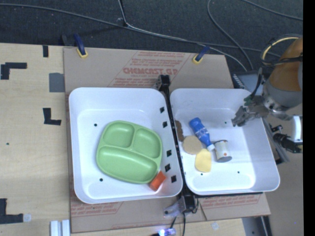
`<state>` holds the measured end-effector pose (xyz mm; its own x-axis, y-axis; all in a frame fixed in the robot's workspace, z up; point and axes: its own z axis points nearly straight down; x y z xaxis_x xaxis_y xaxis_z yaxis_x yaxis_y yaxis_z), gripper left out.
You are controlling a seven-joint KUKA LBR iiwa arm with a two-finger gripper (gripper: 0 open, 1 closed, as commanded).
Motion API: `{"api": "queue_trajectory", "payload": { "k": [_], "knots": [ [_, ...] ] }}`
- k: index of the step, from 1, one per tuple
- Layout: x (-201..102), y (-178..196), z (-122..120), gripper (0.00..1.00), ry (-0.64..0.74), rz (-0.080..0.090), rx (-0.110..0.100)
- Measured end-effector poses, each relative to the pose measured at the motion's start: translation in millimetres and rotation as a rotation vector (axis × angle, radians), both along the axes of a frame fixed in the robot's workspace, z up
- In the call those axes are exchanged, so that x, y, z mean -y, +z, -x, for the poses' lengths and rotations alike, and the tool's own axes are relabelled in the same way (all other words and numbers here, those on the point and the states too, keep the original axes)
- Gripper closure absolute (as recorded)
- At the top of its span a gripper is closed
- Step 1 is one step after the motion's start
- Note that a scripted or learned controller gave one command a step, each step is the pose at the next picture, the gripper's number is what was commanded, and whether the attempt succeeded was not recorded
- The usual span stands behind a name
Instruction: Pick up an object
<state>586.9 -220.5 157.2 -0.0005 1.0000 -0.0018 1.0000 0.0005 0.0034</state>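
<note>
Brown cardboard covers the bench (147, 68) under two white bins. Closest to us, a small orange block (157, 182) sits in the left bin (81, 146), touching the edge of a green plate (129, 151) with three parts. In the right bin (261, 171), a yellow piece (203, 161) lies nearest, with a little silver can (222, 150) just beside it. A tan round thing (192, 144) touches the yellow piece, and a blue bottle (200, 130) lies behind them. Farther back, at the right rim, the tool (241, 118) hangs above the bin, well apart from the toys. It holds nothing, but I cannot tell its grip. To do this well, I think it should move left over one toy, maybe the blue bottle, go straight down, then squeeze across the thin side.
</note>
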Motion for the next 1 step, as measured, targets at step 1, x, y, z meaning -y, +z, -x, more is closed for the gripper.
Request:
{"api": "queue_trajectory", "payload": {
  "k": [1],
  "knots": [
    [-4.3,43.4,-0.6,1.0,0.001,0.0,0.0]
  ]
}}
